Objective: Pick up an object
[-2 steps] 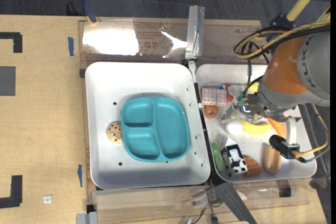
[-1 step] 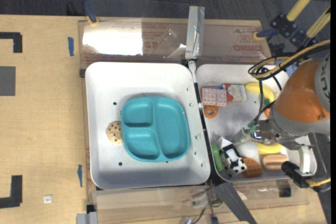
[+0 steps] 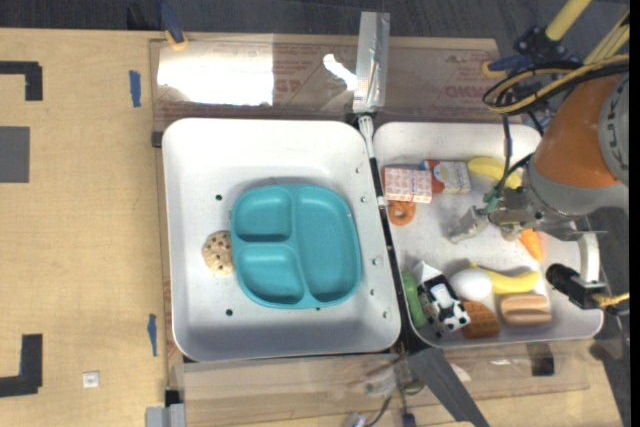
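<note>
Over the bare middle of the right bin (image 3: 590, 323): jaws low, pointing toward the left bin (image 3: 180, 215), spread or pressed together impossible to tell, tips blurring into a small grey shape beside them. No clear sign of anything pinched. Nearest candidates: orange carrot (image 3: 531, 242) just beside the wrist, orange ring (image 3: 401, 212) and pink-and-white box (image 3: 408, 183) a little farther toward the divider, white egg (image 3: 472, 287) and banana (image 3: 505, 273) nearer the front wall.

Looks like the approach step, grasp not yet made. Calls next for settling on one piece, centring over it, going down and closing squarely, clear of the neighbours.

Reaches in from the right, arm (image 3: 585, 140) bent steeply down, orange band above the wrist, cables looping behind.
</note>
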`<action>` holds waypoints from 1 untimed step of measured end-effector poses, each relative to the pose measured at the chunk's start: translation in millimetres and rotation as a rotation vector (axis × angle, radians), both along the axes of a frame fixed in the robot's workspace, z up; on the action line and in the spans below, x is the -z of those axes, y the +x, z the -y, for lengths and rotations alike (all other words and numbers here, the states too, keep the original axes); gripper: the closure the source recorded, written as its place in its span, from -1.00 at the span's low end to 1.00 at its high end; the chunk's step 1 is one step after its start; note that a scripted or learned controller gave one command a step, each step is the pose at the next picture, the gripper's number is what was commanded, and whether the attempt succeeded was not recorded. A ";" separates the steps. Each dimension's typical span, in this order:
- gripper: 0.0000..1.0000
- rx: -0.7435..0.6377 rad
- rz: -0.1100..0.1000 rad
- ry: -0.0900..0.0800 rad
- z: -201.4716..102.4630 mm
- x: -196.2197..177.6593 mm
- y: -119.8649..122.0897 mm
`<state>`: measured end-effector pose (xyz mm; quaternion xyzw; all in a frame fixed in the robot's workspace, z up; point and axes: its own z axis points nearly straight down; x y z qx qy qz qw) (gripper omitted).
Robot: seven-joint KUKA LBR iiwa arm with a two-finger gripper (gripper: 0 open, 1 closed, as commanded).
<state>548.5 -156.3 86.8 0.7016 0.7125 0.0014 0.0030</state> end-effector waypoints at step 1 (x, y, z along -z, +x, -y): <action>-1.00 -0.022 -0.010 0.009 20.3 1.1 80.8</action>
